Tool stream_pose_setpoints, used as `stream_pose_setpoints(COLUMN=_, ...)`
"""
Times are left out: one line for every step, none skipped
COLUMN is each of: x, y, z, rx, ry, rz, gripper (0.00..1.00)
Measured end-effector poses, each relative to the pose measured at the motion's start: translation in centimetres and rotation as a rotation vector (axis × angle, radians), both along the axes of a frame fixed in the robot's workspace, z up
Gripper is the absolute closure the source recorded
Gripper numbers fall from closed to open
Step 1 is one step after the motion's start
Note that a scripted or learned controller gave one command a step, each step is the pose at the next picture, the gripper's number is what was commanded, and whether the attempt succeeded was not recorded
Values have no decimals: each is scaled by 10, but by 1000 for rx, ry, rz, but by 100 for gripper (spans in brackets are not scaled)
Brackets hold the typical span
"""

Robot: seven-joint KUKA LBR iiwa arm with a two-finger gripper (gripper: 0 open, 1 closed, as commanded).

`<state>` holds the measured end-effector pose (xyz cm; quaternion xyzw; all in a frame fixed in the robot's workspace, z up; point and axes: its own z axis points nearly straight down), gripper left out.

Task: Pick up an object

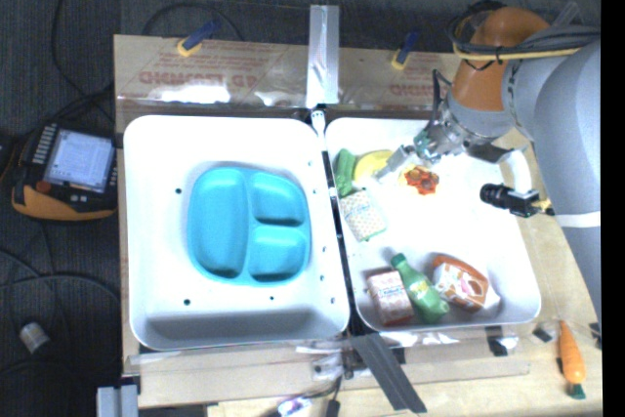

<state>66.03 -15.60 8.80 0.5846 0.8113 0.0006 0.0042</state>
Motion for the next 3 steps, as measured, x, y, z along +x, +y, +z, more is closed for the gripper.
stream_pose_setpoints(x=-30, y=-20, z=0, rx=5, ry=-1, rz=-121, gripper=0)
stream_pose_setpoints(x=-29, y=-19, z=10, rx=5, ry=-3, rz=-119, gripper=100)
stream_pose_setpoints(x=-64, y=47, z=107, rx=4, ry=9, rz=-228, gripper=100)
